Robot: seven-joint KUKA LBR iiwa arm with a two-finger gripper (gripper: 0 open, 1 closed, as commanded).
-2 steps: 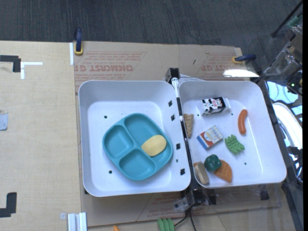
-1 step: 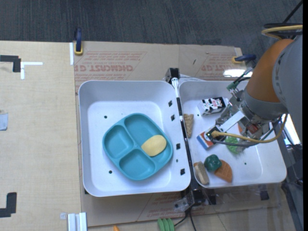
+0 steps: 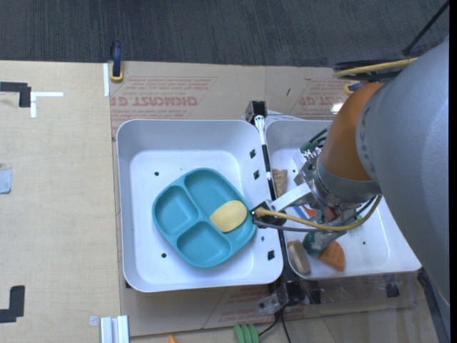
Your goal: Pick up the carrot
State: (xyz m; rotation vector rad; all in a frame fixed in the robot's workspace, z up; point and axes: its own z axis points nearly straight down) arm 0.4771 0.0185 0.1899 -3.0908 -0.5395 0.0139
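The carrot (image 3: 333, 257) is a short orange wedge lying near the front of the right bin (image 3: 371, 252). A dark green object (image 3: 314, 243) touches its left side. The arm's grey wrist with the orange band (image 3: 350, 148) hangs over the middle of this bin. The gripper (image 3: 321, 219) points down just behind the carrot and looks apart from it. The wrist and a yellow cable (image 3: 293, 219) hide much of the gripper.
The left bin (image 3: 143, 148) holds a teal divided plate (image 3: 193, 227) with a pale yellow lump (image 3: 228, 216) on its right side. In the right bin lie a brown-grey oval piece (image 3: 298, 258), a tan piece (image 3: 279, 181) by the left wall, and a red-and-blue item (image 3: 307, 210).
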